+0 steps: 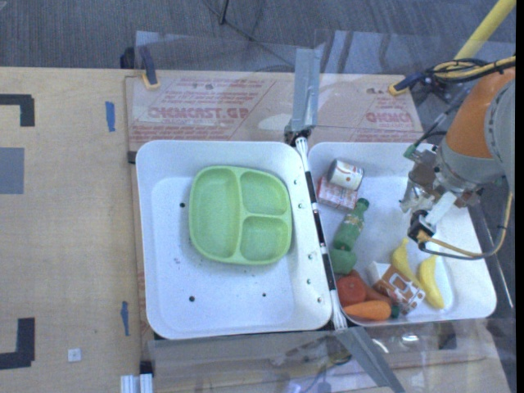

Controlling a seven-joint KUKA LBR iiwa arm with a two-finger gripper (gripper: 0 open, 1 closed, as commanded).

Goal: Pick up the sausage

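Your sausage (pixel 401 287) looks to be the small brownish-red piece with pale markings, lying in the near right part of the right bin (pixel 483 303). It is small in this view, so treat that call with some care. It lies flat on the bin floor with nothing gripping it.

Right around it, you have a yellow banana (pixel 431 282) just to its right and a second yellow piece (pixel 400 258) just behind it. On its left sits an orange carrot (pixel 368 309) at the bin's near edge. A red tomato (pixel 352 288) is tucked just behind the carrot.

Further back along the bin's left wall, you see a green bottle (pixel 350 229) lying tilted. Behind that is a pinkish box (pixel 332 193), then a small pale can (pixel 346 173) near the far corner.

Now the hand (pixel 417 203): it hangs over the far right part of that same bin, behind the sausage and apart from it. You can't tell from this angle how far open it is, and nothing shows caught in it. The arm's orange band (pixel 479 129) sits above it at the right.

Over in the left bin (pixel 164 244), a light green three-compartment plate (pixel 240 214) lies flat. Both bins rest on the wooden desk (pixel 57 219).
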